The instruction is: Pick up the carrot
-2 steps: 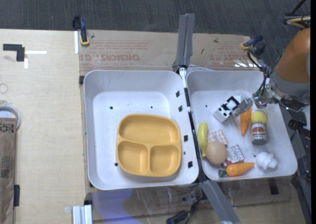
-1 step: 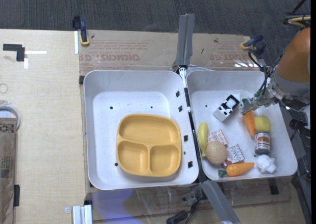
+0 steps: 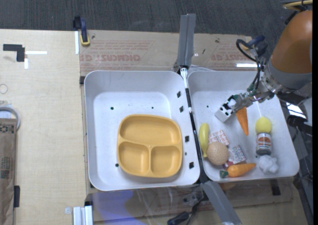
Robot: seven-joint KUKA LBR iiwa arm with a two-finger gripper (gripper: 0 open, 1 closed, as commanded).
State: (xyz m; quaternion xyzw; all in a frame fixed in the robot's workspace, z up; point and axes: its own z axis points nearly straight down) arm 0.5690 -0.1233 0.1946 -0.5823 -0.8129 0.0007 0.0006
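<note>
Arm [image 3: 293, 45] comes in from the right, orange band up top, wrist angled down-left over the right bin [image 3: 293, 167]. Claw [image 3: 230, 109] sits low in the upper-middle of that bin, its black-and-white tip pointing left. Can't tell if it's open or closed; the tip is small & blurry at this angle.

Two orange, carrot-like things in the right bin. Carrot [image 3: 242, 120] lies just below-right of the claw: a plain orange cone, wide end up near the claw body, point aimed down toward the front. It looks to touch or sit right beside the claw's underside, but it isn't seen between the fingers, so prob. not gripped. Second carrot [image 3: 239, 170] lies near the front wall, roughly horizontal, with a bit of green at its left end, well apart from the claw.

Other stuff in the right bin: banana [image 3: 203, 138] upright by the left wall, tan ball [image 3: 217, 153] next to it, small packets [image 3: 236, 154] betw. ball & bottle, bottle [image 3: 264, 139] w/ yellow cap right of the carrot, white lump [image 3: 268, 164] in the front-right corner.

Left bin [image 3: 99, 119] holds a yellow tray [image 3: 149, 145] w/ three sections.
</note>
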